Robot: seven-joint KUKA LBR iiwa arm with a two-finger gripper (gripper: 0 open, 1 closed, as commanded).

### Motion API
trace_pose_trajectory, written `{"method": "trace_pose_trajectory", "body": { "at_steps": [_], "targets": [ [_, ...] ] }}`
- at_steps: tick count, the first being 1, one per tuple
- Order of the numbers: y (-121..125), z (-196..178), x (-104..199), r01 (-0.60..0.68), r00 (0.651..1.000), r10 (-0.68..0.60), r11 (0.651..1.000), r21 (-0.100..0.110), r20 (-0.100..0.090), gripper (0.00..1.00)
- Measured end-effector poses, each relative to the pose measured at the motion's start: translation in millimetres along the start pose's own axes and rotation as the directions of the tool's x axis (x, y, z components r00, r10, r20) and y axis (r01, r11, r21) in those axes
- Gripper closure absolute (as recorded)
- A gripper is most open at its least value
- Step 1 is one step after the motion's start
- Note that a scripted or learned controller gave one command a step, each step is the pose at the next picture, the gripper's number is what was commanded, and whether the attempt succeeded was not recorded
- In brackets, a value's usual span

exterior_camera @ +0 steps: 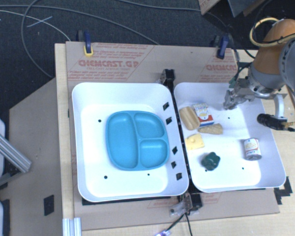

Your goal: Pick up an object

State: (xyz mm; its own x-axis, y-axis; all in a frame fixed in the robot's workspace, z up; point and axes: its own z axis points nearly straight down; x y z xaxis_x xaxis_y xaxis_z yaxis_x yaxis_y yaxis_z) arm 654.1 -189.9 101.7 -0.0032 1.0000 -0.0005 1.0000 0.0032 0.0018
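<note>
- While the claw (229, 102) hangs over the right bin (265, 171), whether it is clenched cannot be told.
- Just left of it lie a tan bread roll (189, 117), small carton (202, 112) and pale biscuit (210, 129).
- Below sit a yellow wedge (195, 141), knobbly green piece (211, 161) and labelled can (251, 149).
- Far left, a smooth blue divided plate (137, 139).

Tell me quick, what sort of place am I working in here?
Likely a robot lab test bench: two white bins clamped on a cardboard-topped bench, toy food and a can as pick items, loose cables on the floor.
</note>
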Motion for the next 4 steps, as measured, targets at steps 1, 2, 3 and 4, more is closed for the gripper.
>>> {"method": "trace_pose_trajectory", "body": {
  "at_steps": [1, 2, 3, 4],
  "targets": [
    [1, -48, -7, -0.003, 1.000, 0.003, 1.000, -0.005, 0.002, 1.00],
    [2, -93, -2, -0.001, 1.000, 0.001, 1.000, -0.005, 0.001, 1.00],
    [3, -141, -2, -0.002, 1.000, 0.002, 1.000, -0.005, 0.001, 1.00],
    [4, -133, 46, 0.002, 1.000, -0.002, 1.000, 0.004, -0.003, 1.00]
  ]
}}
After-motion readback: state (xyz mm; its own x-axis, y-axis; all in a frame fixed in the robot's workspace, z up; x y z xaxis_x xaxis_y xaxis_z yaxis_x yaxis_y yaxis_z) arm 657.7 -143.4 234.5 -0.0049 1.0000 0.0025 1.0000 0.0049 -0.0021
